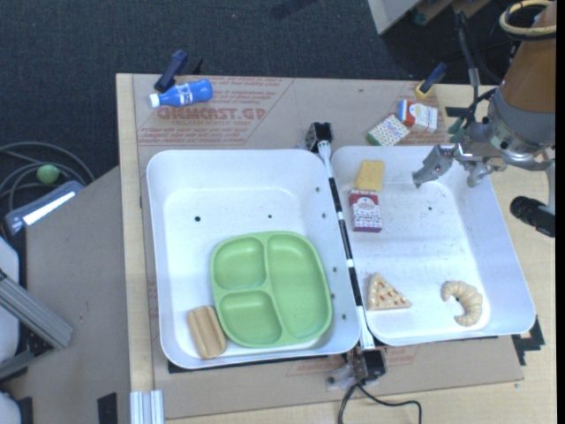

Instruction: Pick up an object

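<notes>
Nothing lifted yet, the pick is all to come.
Gripper (448,163) hangs at upper right over the right bin (494,237), fingers seemingly apart and empty; red carton (365,211), wedge (386,293), croissant (465,300) lie below.

grey metal pincer (450,170) under an orange wrist band; just left of it a yellow block (370,175) and a red-and-white carton (365,211); below it a tan croissant (464,300) and an orange-tan waffle-pattern wedge (386,293); far left a light green divided plate (269,287), a tan bread slice (206,330); both bins (494,228) white; worktop (221,113) tan cardboard with red print; blue-and-white bottle (181,94) up left
</notes>
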You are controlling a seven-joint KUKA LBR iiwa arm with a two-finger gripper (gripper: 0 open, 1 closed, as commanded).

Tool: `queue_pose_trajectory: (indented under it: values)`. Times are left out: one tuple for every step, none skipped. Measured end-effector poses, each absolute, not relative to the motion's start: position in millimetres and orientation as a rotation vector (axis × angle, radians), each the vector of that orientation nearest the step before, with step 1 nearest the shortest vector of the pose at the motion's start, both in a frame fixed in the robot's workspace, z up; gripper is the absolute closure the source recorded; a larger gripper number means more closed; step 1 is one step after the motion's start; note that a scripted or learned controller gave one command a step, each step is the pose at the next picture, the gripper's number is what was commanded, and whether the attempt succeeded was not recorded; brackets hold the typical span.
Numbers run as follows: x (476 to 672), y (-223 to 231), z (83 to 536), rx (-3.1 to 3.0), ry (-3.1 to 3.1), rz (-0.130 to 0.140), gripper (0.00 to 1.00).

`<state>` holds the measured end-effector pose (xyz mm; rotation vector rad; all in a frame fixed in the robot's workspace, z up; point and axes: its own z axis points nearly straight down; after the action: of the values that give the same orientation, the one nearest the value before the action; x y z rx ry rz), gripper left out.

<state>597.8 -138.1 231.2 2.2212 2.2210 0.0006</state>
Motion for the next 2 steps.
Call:
queue_pose_trajectory:
  values:
    - [625.8, -103, 100, 2.223, 2.223, -0.001, 0.00]
    - [665.8, -93, 89, 2.216, 2.218, 0.008, 0.00]
